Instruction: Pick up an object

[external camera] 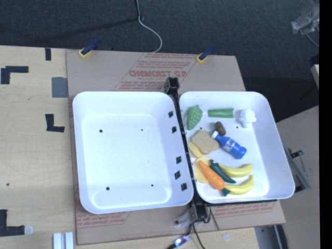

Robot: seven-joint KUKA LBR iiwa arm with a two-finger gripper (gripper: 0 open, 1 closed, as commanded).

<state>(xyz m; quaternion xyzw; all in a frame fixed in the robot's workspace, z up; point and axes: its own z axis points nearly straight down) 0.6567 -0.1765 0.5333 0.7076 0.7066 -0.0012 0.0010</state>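
Pick the blue bottle near the right bin's centre, clear of the bananas at five o'clock; jaws' state: cannot tell.

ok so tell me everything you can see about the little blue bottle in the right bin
The small blue plastic-looking bottle lies on its side near the middle of the right white bin, tilted diagonally. Its white cap end points up-left toward a dark brown oval piece and looks to touch it or nearly so; its rounded blue base points down-right. A pale band, maybe a label, crosses its body. The tan bread-like slice sits just to its left.
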